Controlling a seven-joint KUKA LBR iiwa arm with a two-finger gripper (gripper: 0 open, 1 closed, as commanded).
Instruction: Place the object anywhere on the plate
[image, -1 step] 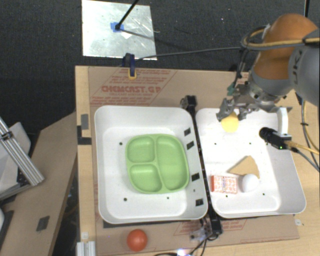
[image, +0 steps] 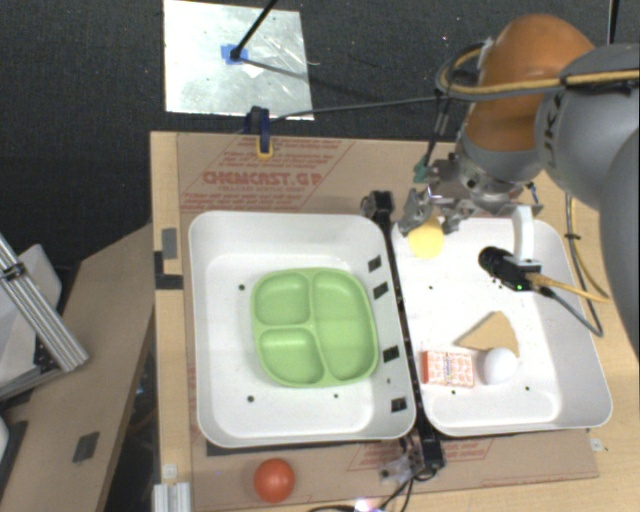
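A green plate (image: 315, 326) with several compartments lies in the left bin (image: 220, 260). My gripper (image: 430, 222) hangs over the far left corner of the right bin (image: 570, 390), close to the wall between the bins. It is shut on a small round yellow object (image: 425, 241), which shows just under the fingertips. The plate is to the left of the gripper and nearer the camera.
In the right bin lie a red and white box (image: 447, 368), a white ball (image: 497, 365) and a tan wedge (image: 492, 330). A black part with a cable (image: 505, 266) hangs off the wrist. An orange ball (image: 273, 479) rests on the bench in front of the bins.
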